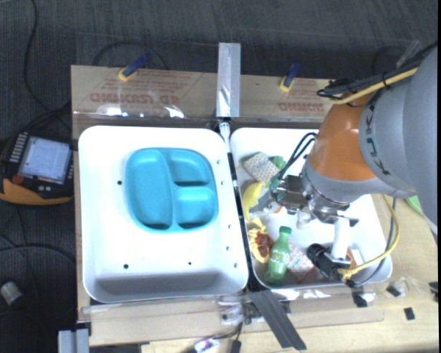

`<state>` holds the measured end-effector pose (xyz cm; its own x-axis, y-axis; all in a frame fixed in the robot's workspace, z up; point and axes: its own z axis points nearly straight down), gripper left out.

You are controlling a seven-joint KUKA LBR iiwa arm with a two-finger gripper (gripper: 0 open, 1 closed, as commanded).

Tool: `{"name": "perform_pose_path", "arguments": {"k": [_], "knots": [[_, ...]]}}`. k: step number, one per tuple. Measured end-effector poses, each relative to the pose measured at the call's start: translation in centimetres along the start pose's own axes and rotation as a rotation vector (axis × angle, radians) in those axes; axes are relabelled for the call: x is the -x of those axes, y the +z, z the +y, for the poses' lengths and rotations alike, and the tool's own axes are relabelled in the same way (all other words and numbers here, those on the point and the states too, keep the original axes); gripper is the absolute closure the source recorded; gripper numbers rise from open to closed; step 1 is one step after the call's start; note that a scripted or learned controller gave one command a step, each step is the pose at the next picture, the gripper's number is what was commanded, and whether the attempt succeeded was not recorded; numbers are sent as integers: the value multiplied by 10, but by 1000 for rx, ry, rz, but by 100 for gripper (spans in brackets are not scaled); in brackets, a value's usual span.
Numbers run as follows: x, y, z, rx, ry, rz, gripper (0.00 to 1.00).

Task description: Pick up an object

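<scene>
The tool (303, 206) hangs over crowded clutter (jaw state unclear); the green bottle (278, 253) just below it could slip aside.

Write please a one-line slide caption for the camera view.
KUKA arm's claw lowered into cluttered right bin near green bottle; blue tray in left bin.

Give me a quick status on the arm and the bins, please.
Gripper down in the right bin, over the clutter. Green bottle lies loose near the front, nothing seen held. Blue tray alone in left bin.
</scene>
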<state>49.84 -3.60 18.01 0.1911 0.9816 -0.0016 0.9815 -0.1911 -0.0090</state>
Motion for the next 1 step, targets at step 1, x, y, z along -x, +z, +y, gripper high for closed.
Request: {"name": "perform_pose_path", "arguments": {"k": [1], "knots": [[64, 93, 0, 11, 141, 5, 0]]}}
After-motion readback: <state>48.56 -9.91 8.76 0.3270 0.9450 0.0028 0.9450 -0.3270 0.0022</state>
